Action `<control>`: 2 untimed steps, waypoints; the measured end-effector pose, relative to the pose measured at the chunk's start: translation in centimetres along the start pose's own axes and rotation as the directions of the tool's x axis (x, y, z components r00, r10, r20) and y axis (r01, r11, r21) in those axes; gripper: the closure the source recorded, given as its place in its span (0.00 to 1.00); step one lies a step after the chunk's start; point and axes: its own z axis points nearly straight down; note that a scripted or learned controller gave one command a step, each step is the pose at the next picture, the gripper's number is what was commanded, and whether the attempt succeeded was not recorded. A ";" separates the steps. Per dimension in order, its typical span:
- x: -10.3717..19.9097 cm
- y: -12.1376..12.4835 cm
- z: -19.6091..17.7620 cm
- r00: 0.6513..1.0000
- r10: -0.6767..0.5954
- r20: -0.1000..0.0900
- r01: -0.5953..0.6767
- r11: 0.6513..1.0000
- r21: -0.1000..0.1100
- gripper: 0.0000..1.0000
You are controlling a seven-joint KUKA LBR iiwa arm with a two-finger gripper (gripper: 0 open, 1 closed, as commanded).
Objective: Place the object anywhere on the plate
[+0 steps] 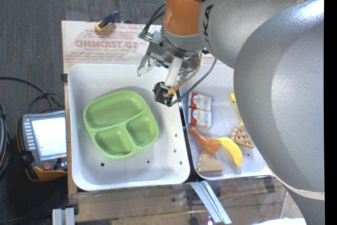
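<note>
A green plate (121,123) with three compartments lies in the left bin (84,87), and nothing rests on it. My gripper (169,65) hangs above the far right corner of that bin, close to the wall between the two bins, up and to the right of the plate. The right bin (224,79) holds a red, white and blue carton (200,110), an orange drumstick (203,141), a banana (232,149), a pizza slice (243,137) and a bread wedge (210,165). I see no object under the gripper.
A cardboard sheet (100,45) with red print lies behind the left bin, with a small blue and yellow item (107,20) on it. A teach pendant (42,139) sits left of the bench. The arm's big grey body covers the right bin's far right side.
</note>
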 end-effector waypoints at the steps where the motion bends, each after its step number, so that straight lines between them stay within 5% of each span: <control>1: 0.2 -0.2 -0.8 1.000 -0.003 0.000 0.003 1.000 0.006 1.00; 2: 0.2 -0.2 -0.7 1.000 -0.003 0.000 0.003 1.000 0.006 0.00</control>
